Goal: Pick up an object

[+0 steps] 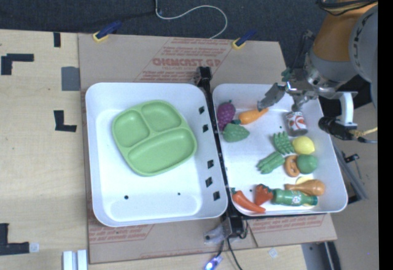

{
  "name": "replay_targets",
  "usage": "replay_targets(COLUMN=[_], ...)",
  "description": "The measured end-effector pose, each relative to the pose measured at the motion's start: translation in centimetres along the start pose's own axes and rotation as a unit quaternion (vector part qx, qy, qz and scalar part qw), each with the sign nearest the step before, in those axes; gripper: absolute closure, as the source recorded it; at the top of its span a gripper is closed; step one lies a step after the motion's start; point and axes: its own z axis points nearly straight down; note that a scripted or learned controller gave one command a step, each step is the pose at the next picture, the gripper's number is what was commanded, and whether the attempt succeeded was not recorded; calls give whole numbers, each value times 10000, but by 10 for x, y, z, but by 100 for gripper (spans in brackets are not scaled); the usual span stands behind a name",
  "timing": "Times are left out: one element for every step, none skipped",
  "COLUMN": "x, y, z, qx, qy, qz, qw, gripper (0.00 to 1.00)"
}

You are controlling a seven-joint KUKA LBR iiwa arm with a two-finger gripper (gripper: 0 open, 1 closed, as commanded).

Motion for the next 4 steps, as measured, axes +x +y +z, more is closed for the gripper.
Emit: replay_targets(x=[40,121,189,231], y=[-6,-60,-112,-147], z=[99,41,11,12], qx=[9,3,14,24], qy=[4,-10,15,5], qz=[2,9,-30,-16], qw=[10000,10000,10000,10000], gripper=[0,0,0,0])
